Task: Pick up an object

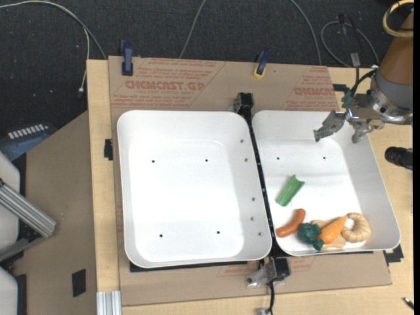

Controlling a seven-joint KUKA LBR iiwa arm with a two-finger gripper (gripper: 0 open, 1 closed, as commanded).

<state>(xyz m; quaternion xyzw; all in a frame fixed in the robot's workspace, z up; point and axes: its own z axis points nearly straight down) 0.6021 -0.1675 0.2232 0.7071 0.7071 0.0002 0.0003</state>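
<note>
The right bin (308,146) holds a small pile of toy food near its front. A green piece (289,191) lies alone toward the middle. In front of it lie an orange sausage-shaped piece (291,222), a dark green piece (310,233), an orange carrot (333,229) and a tan ring-shaped piece (356,228). My gripper (342,128) hangs over the bin's far right corner, open, its two fingers spread with nothing between them. It is well behind the toys and apart from all of them.
The left bin (190,182) sits beside the right one, with a black clamp (244,102) at the far seam and another at the near seam (270,271). Both bins rest on a cardboard sheet (177,81). Cables run across the dark floor behind.
</note>
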